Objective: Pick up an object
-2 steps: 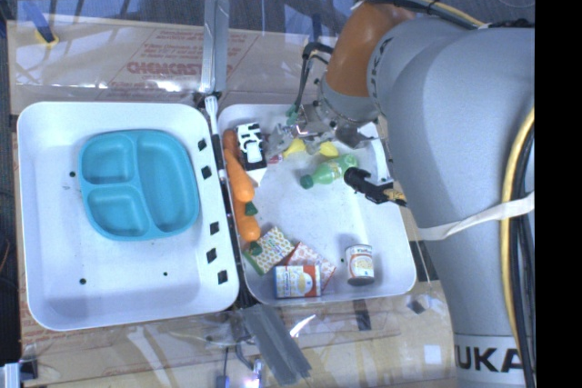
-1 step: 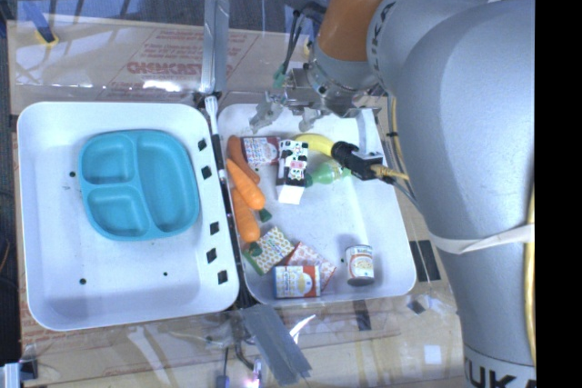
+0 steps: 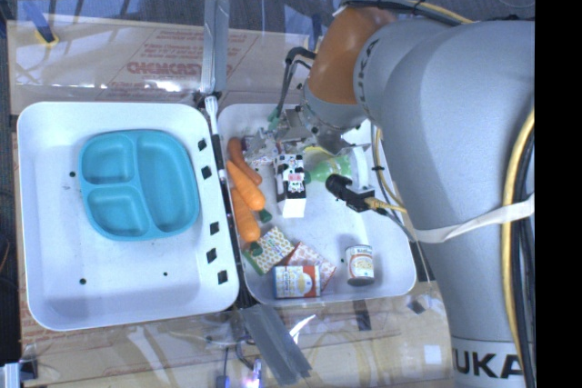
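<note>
Here you are looking at a small milk carton (image 3: 292,184) lying near the middle of the right bin (image 3: 391,236), just below the gripper (image 3: 284,134); whether the gripper is holding anything, you cannot tell. I am judging the carton to be light, stiff and boxy with slick printed faces, so you are best pinching it across its two long flat sides. Carrots (image 3: 245,186) are crowding its left, right against the bin's wall, and a green lump (image 3: 326,164) is sitting close on its right. A can (image 3: 296,281), a small jar (image 3: 360,263) and a snack packet (image 3: 269,249) are lying nearer the front edge, leaving some bare floor around the carton's lower end. The left bin (image 3: 55,223) is holding a blue divided plate (image 3: 138,183)
</note>
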Controlling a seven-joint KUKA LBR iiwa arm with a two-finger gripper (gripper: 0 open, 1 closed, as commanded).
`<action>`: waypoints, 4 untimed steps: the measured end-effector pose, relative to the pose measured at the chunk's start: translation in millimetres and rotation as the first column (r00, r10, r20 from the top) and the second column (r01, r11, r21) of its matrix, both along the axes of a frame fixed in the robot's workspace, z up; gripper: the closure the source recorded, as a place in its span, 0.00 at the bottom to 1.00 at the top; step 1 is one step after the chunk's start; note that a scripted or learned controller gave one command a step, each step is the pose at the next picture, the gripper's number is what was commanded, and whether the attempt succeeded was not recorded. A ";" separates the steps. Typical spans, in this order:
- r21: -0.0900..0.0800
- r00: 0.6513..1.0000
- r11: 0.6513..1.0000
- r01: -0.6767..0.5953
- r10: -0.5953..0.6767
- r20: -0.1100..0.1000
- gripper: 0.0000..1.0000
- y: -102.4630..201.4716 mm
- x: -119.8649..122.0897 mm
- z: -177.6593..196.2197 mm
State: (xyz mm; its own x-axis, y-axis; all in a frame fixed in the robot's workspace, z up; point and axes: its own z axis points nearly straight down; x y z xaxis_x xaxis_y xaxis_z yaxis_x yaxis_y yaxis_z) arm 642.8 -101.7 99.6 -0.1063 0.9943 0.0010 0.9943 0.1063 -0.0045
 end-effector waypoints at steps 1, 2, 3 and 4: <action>0.005 0.991 0.991 0.135 -0.135 0.003 0.00 -45.2 16.6 -4.4; 0.000 0.992 0.992 0.127 -0.127 0.000 1.00 -45.1 17.1 4.9; 0.001 0.992 0.992 0.126 -0.126 0.000 0.00 -44.7 17.1 4.7; 0.000 0.995 0.995 0.098 -0.098 -0.002 0.00 -25.9 -46.9 -9.7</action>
